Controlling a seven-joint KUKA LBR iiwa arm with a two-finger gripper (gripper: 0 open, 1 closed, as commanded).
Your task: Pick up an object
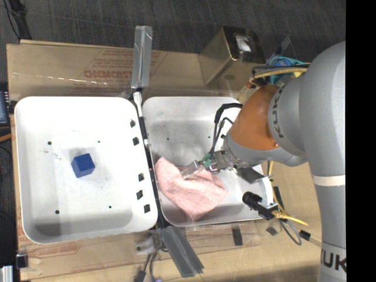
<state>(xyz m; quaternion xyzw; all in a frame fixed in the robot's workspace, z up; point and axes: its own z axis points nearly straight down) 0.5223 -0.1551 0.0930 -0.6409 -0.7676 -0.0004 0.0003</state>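
A pink cloth point(189, 190) lies crumpled in the near part of the right bin point(176, 122). A blue cube point(83, 164) sits in the left bin point(35, 122), left of its middle. My gripper point(202, 165) reaches in from the right and hangs low over the cloth's upper right edge, touching or nearly touching it. The wrist and the orange band hide most of the fingers.
A metal divider bar point(141, 57) runs between the two bins at the back. A tan box point(229, 51) stands behind the right bin. Cardboard lies under and behind both bins.
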